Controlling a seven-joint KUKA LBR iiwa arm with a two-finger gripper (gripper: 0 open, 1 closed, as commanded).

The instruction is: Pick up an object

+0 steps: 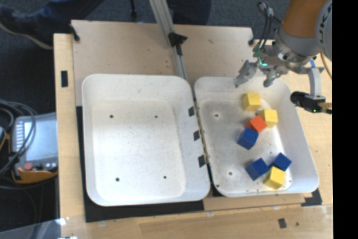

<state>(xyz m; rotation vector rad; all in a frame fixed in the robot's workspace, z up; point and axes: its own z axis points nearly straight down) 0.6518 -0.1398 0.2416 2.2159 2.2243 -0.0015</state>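
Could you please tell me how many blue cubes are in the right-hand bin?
3: one blue cube below the orange cube, and two near the bin's front, at and. Others could hide beneath.

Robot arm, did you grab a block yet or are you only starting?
Only starting. Nothing looks done: all the blocks lie in the right bin. In hand: the gripper hangs open above the bin's far edge, holding nothing. The yellow block lies nearest. Left: coming down, closing on a block, lifting it.
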